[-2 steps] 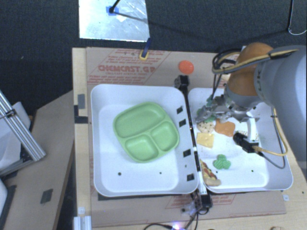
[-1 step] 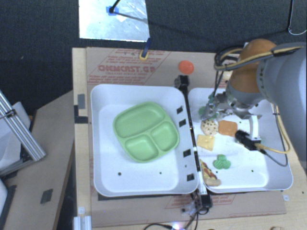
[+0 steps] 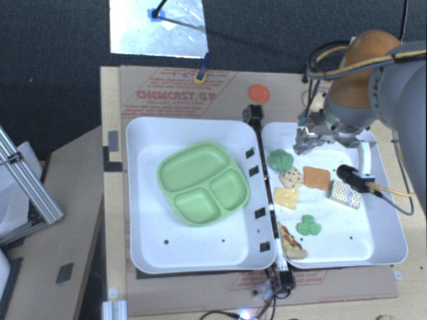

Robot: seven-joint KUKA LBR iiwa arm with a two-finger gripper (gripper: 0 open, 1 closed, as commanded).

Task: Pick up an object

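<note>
The jaws point(image 3: 305, 141) are seen low over the far left corner of the right white bin point(image 3: 383, 245); their opening cannot be told, and nothing is seen held. The grey arm with orange band point(image 3: 363, 72) is reached in from the right, wrist bent downward. Just beside the jaws lies a green leafy toy point(image 3: 281, 159); near it a speckled round cookie point(image 3: 291, 177), an orange slab point(image 3: 317, 177) and a yellow cheese wedge point(image 3: 286, 197). A green divided tray point(image 3: 203, 183) is set in the left white bin point(image 3: 143, 245).
</note>
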